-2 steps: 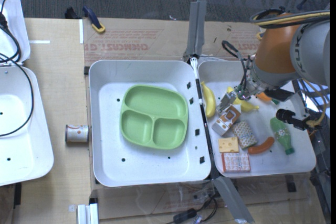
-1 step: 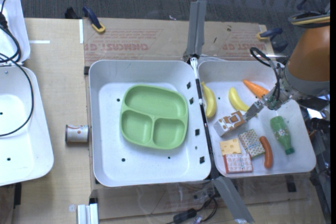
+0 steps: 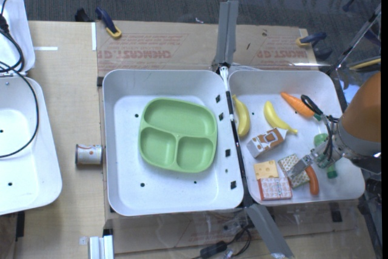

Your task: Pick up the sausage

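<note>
The sausage (image 3: 312, 181) lies just beside the hand (image 3: 319, 156).

Two white bins side by side on the counter (image 3: 66, 45), arm over the right one.

The left bin (image 3: 121, 148) holds a green divided plate (image 3: 179, 134). In the right bin (image 3: 345, 188), the end effector (image 3: 316, 158) hangs at 4 o'clock, just above the sausage (image 3: 313, 181). Two bananas (image 3: 276, 116) lie toward 10 o'clock, a carrot (image 3: 295, 104) at 12, and small cartons (image 3: 267, 144) at the middle and toward 7.
</note>
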Robot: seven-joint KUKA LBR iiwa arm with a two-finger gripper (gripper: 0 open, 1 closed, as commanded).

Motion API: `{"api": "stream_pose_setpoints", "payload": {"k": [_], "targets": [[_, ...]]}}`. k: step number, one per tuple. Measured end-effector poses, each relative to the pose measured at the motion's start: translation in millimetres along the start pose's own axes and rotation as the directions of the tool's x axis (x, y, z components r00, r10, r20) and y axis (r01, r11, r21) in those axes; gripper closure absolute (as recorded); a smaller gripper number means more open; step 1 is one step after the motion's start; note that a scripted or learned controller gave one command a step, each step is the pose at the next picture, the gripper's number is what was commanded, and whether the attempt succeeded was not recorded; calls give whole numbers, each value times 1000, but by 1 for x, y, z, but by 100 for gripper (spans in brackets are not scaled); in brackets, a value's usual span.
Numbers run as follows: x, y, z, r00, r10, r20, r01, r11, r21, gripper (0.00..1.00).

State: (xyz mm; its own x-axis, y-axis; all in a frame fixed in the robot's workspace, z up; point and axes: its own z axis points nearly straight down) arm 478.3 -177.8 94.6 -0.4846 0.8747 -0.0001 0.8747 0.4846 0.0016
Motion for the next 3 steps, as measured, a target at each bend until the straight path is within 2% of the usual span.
{"api": "stream_pose_setpoints", "payload": {"k": [1, 2, 3], "targets": [[-3, 2, -12, 1000, 4, 10, -4, 1000, -9, 100], [-4, 3, -21, 1000, 8, 12, -7, 1000, -10, 100], [8, 30, -2, 995, -96, 9, 96, 995, -3, 100]]}}
